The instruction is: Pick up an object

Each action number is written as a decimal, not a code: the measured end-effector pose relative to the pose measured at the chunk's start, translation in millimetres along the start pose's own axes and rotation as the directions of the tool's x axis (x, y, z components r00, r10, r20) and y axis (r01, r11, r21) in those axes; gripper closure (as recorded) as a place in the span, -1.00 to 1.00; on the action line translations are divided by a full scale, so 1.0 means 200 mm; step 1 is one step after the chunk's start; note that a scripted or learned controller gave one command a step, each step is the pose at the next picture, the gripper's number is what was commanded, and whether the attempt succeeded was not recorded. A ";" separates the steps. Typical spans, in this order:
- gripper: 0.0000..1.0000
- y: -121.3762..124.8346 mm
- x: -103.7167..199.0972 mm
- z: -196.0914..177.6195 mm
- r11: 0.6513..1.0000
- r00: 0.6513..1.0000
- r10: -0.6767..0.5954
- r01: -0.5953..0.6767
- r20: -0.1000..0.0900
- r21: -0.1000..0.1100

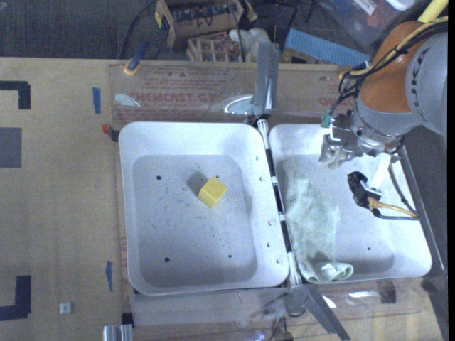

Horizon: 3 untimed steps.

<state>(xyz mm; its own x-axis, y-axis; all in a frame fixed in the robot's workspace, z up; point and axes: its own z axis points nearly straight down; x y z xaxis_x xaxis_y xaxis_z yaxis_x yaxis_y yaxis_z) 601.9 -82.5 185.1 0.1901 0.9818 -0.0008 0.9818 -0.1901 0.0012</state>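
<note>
Arm enters from the right, wrist bent down over the right bin's upper end. Gripper hangs above the bin floor; finger state cannot be determined. Pale cloth lies along that bin's left side. Yellow block sits in left bin

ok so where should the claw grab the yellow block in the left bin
Grip the yellow block across two opposite flat sides, coming straight down from above. It sits alone on the left bin's floor, turned cornerwise to the walls, so the claw would likely need to rotate to match its faces.
</note>
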 end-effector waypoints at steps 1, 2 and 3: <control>1.00 -0.11 0.31 0.00 1.000 1.000 -0.026 0.026 -0.001 0.005; 1.00 -0.40 0.70 0.00 0.963 0.963 0.270 -0.270 0.001 0.007; 1.00 -0.65 0.95 0.07 0.890 0.890 0.456 -0.456 0.003 0.008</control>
<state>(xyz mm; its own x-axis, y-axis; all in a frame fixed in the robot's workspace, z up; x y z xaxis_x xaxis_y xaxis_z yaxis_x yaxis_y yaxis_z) 509.4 128.1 170.1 0.6167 0.7872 -0.0035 0.7872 -0.6167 -0.0064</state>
